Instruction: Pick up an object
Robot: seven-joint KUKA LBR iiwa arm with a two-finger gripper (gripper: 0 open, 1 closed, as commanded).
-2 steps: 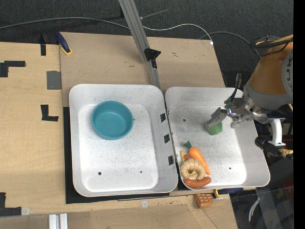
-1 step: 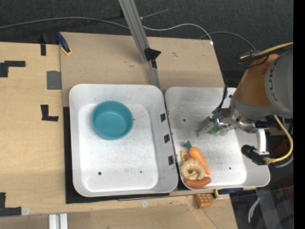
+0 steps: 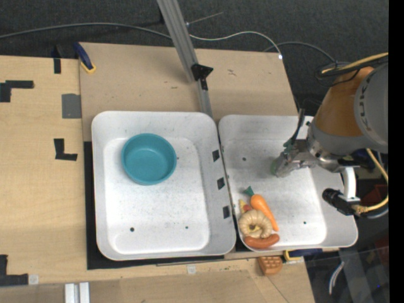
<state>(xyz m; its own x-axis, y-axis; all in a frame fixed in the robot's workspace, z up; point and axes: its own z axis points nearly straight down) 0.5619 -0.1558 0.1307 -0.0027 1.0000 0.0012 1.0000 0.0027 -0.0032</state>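
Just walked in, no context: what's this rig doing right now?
A KUKA arm reaches in from the right, its gripper low over the right bin, nothing visibly held. The toy food, a carrot, a beige coiled piece and a red sausage-like piece, sits bunched at that bin's near left corner, apart from the gripper. A teal bowl sits in the left bin.

- A single camera sits fixed above the bench (image 3: 158, 74) and looks down at a slant, so the far edge lies toward the top of the frame.
- It stands far enough back to take in both white bins whole: the left bin (image 3: 107, 232) and the right bin (image 3: 265, 128) (side by side, their inner rims meeting near the middle).
- The arm (image 3: 353, 115) comes in from the right edge, cut off by the frame.
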